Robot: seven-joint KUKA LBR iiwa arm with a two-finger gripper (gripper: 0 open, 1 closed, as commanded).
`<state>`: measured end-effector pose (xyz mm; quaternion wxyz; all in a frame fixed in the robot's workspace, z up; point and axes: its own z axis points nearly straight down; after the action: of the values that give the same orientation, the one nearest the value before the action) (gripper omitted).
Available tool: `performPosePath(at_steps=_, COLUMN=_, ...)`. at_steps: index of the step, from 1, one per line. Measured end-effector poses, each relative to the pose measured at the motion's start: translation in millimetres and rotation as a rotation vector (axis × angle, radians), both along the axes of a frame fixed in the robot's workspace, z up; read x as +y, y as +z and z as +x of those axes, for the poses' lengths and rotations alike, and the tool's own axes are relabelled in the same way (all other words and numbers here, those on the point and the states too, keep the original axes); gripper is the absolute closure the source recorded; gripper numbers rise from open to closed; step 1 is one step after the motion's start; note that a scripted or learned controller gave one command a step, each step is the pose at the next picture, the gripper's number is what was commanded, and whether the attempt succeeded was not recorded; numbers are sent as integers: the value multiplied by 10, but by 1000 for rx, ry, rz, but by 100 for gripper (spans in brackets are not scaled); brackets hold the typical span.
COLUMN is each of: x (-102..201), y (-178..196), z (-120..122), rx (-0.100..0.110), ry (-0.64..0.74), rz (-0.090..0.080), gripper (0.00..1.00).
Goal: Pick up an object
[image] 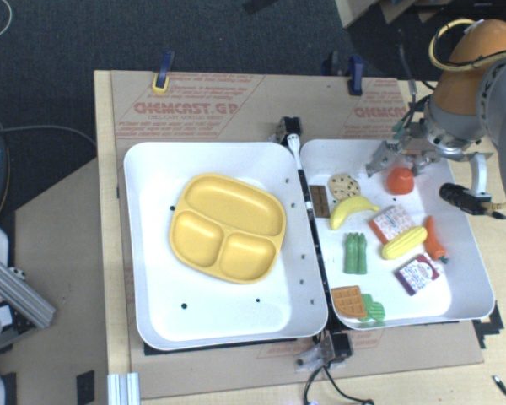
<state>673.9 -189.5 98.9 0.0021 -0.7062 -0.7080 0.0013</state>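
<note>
**Operator:** At 3 o'clock of the bench, status of gripper [398,164]?

**Technician:** Positioned over the 12 o'clock end of the right bin [472,287]. Fingers spread apart, nothing seen clamped between them. Grey arm [476,83] entering from 2 o'clock, orange band above the wrist.

**Operator:** Nearest candidate for pickup?

**Technician:** Red round piece [400,180], lying on the bin floor just at 6 o'clock of the fingertips. Contact with the fingers: cannot tell.

**Operator:** Remaining contents of the right bin?

**Technician:** Listed relative to the red round piece:
- Cookie [343,185] at 9 o'clock, with brown bar [318,199] beside it, near the bin's dividing wall.
- Banana [351,210] at 8 o'clock, just below the cookie.
- Red-and-white packet [391,222] at 6 o'clock, touching corn cob [404,242] below it.
- Carrot [436,238] at 5 o'clock, beside the corn cob.
- Green stalks [355,253] at 7 o'clock, upright along the bin's length.
- Purple-and-white packet [417,274] further toward 6 o'clock.
- Waffle [348,300] and green leafy piece [374,310] side by side at the bin's 6 o'clock rim.

**Operator:** Left bin [137,226]?

**Technician:** Yellow divided tray [228,228] resting near centre, well apart from the gripper.
</note>
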Motion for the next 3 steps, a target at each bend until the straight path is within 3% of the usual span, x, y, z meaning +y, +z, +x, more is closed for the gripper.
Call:
performPosePath(at_steps=1, x=12, y=-149, z=0, rx=-2, ry=0, rz=-1, gripper=0)
performPosePath(at_steps=2, x=11, y=-21, z=15, rx=-7, ry=1, rz=-3, gripper=100)
performPosePath(at_steps=3, x=64, y=483, z=-42, rx=-12, ry=-1, rz=-3, gripper=100)
